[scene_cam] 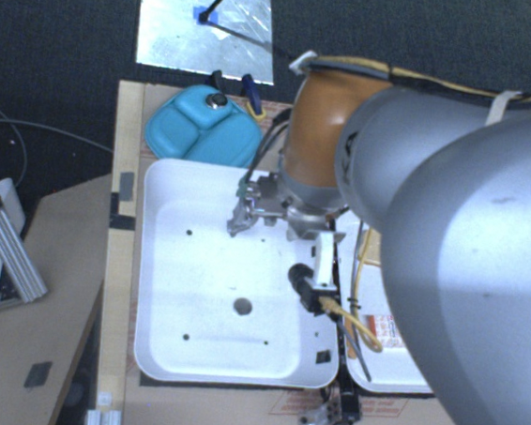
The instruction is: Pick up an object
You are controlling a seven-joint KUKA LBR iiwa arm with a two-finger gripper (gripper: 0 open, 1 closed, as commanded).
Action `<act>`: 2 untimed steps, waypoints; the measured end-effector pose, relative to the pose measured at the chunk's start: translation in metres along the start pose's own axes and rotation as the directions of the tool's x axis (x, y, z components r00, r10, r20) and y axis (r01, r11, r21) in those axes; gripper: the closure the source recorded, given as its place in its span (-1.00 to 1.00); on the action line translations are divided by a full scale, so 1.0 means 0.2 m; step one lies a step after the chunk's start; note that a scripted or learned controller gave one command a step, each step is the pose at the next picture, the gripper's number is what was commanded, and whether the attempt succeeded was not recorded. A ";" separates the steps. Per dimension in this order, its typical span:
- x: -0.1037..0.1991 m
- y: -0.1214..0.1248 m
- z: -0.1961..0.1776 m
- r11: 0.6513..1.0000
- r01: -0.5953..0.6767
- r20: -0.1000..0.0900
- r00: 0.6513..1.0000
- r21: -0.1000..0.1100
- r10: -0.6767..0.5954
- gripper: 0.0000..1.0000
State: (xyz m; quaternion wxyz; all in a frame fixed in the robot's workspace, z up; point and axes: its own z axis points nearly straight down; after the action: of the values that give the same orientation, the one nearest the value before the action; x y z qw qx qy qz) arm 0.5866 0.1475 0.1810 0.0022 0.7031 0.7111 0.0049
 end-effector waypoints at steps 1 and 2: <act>-0.28 -0.39 -0.02 1.000 -0.015 0.005 1.000 0.015 0.015 -1.00; 0.12 -0.11 -0.37 1.000 0.000 -0.001 1.000 -0.002 0.000 -1.00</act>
State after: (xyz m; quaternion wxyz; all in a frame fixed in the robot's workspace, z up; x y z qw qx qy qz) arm 0.5646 0.1704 0.2539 0.0025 0.7031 0.7110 0.0062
